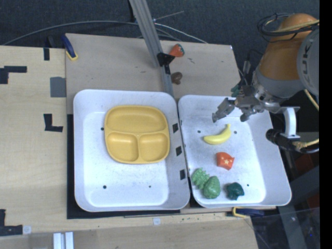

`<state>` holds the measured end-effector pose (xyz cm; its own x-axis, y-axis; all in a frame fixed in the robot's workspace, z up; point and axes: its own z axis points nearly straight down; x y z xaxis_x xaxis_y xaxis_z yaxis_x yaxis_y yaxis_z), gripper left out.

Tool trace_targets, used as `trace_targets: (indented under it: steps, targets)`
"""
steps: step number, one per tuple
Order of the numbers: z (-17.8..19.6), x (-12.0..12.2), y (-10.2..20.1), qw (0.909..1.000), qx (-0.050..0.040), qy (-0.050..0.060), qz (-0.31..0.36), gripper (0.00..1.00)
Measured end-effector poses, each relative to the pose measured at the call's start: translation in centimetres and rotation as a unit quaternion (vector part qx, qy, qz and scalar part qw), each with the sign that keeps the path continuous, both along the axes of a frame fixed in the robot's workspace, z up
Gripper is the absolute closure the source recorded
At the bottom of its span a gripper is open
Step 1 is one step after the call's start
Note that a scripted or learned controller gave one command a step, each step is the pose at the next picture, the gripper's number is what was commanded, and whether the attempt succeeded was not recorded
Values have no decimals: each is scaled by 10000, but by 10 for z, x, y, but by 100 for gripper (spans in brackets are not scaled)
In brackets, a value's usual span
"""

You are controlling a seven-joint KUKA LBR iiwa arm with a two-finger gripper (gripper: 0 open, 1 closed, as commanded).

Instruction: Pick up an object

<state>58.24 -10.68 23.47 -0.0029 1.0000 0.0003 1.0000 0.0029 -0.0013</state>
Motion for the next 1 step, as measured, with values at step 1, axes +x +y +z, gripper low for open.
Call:
trace_targets:
  steps: [1]
  targets:
    - [0, 0, 0, 10000, 0, 1, -1, 0]
